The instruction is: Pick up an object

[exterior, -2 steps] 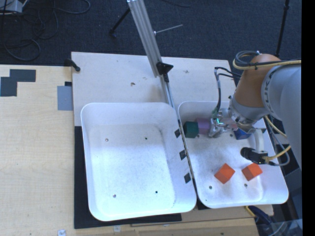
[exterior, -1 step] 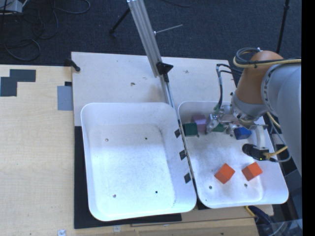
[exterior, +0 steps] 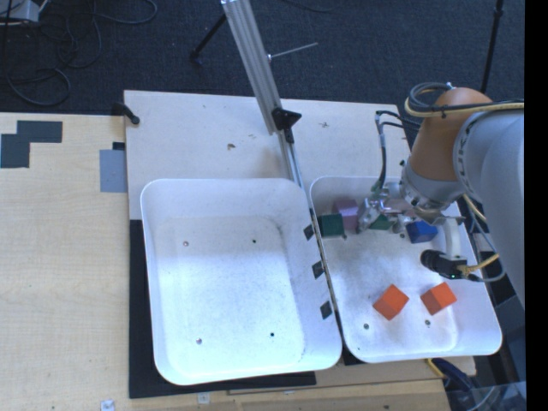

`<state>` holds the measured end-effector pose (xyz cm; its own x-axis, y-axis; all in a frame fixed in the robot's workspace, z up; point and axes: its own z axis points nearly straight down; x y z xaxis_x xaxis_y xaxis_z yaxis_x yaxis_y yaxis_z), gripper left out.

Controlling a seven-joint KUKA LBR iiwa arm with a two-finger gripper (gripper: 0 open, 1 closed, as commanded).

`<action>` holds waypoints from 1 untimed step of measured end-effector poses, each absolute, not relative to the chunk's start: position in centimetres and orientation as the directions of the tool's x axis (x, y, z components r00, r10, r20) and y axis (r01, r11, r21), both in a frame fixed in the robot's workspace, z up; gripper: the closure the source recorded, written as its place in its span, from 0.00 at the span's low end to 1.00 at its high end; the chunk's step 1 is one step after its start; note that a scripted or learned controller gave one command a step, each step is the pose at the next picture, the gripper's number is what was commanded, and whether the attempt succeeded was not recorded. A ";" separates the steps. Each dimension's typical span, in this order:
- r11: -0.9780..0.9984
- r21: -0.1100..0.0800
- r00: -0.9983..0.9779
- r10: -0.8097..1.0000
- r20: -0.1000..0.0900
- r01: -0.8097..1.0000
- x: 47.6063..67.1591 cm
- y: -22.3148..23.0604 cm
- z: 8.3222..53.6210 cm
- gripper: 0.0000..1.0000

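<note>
At the front of the right bin (exterior: 479, 336) lie two orange cubes: one (exterior: 391, 301) near the middle and the other (exterior: 438, 298) just beside it to the right. The left bin (exterior: 158, 229) stands next to it on the desk (exterior: 60, 255). My hand (exterior: 377, 214) is low at the far end of the right bin, close to a purple block (exterior: 348, 216) and a dark green block (exterior: 330, 225). A blue block (exterior: 421, 231) lies under my wrist. How far my hand is open I cannot tell.

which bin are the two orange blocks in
Both are in the right bin: one orange block and the other lie on its floor near the front edge, apart.
</note>
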<state>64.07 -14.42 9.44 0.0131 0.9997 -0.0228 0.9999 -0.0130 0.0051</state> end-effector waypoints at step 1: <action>-0.013 0.004 0.013 1.000 -0.023 1.000 64.2 -14.3 9.4 0.00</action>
